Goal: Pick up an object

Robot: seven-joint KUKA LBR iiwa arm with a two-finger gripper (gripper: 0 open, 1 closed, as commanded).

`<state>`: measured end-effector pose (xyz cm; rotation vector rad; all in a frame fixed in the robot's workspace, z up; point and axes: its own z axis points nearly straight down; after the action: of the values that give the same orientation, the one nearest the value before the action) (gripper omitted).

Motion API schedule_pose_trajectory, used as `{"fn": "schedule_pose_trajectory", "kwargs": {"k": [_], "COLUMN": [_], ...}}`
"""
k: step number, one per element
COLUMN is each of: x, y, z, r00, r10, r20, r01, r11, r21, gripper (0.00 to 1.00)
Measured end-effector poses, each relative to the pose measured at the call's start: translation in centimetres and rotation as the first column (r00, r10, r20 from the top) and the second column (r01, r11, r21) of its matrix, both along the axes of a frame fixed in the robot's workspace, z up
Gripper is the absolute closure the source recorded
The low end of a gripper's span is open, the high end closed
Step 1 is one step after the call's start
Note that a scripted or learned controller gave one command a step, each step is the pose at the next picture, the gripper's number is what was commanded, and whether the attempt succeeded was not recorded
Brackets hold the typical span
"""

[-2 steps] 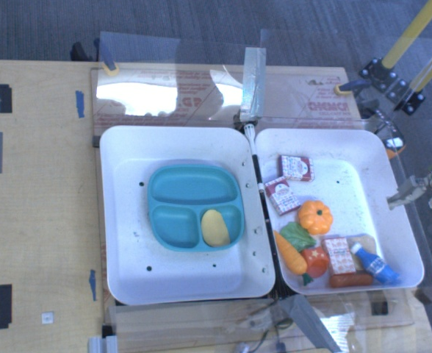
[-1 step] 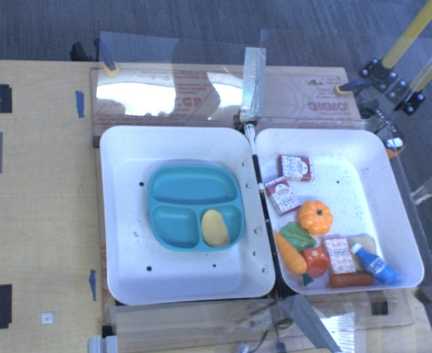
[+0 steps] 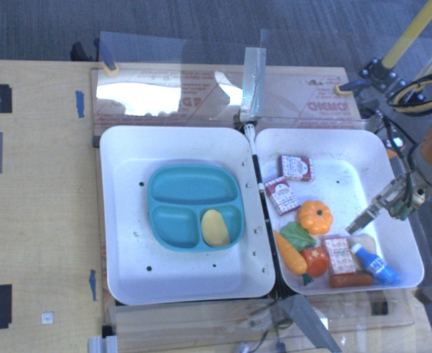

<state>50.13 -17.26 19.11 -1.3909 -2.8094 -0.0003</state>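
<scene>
My gripper (image 3: 361, 220) hangs over the right side of the right bin (image 3: 363, 149), pointing down and left, with nothing seen in it. Just left of its tip sits an orange pumpkin (image 3: 315, 217). Below the tip lie a red-and-white carton (image 3: 339, 254) and a blue bottle (image 3: 375, 265). Along the bin's front are a red sausage (image 3: 350, 279), a red tomato (image 3: 315, 262), an orange carrot (image 3: 291, 254) and a green leafy piece (image 3: 297, 235). Two more red-and-white cartons (image 3: 295, 168) (image 3: 282, 195) lie farther back.
The left bin (image 3: 128, 197) holds a blue divided plate (image 3: 190, 190) with a yellow oval item (image 3: 215, 228) in its front right compartment. A clear panel and a metal post (image 3: 253, 87) stand behind the bins. Cables and a yellow bar (image 3: 414, 28) are at the upper right.
</scene>
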Motion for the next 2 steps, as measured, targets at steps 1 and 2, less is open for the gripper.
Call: {"fn": "schedule_pose_trajectory", "kwargs": {"k": [1,2], "x": [3.6,3.8], "y": [5.9,5.9], "z": [-9.3,-8.1], "r00": [0.990,0.990], "r10": [0.143,0.140], "r20": [0.005,0.013], "r01": [-0.143,-0.140], "r11": [0.990,0.990], "r21": [-0.001,-0.003], "gripper": [0.00,1.00]}}
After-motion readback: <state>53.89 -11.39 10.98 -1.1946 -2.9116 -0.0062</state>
